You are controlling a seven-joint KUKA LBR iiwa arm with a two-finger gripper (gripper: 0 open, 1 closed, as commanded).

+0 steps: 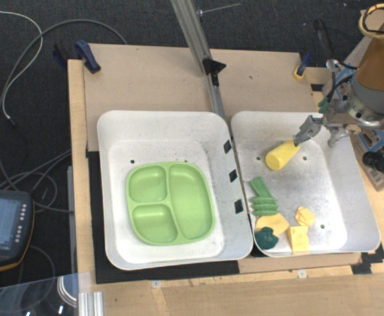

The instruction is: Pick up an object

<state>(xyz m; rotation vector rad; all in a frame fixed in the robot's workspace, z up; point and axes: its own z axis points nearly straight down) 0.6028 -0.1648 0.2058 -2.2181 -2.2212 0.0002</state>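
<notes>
- Table point(159, 78): bare board top carrying two shallow white bins side by side; taken here as the landmark for all places.
- Left bin point(113, 137): toward the table's left half, holding the green tray.
- Right bin point(350, 203): on the table's right half, holding every loose object.
- Green tray point(171, 203): three compartments, lying flat in the left bin.
- Arm point(376, 71): grey with an orange band, over the table's right edge.
- Gripper point(317, 131): low over the right bin's far part; one grey finger point(305, 131) slants down to the yellow cylinder's far end. Whether it is open or closed I cannot tell.
- Yellow cylinder point(282, 156): lying on its side in the right bin's far-middle part; the likely target.
- Green ridged piece point(263, 199), yellow pieces point(300, 229), dark green piece point(267, 239): clustered at the right bin's near end.
- Step, as judged: approach or early grasp; nothing lifted.
- Next move calls for: fingers either side of the cylinder, a firm close, a straight lift.
</notes>
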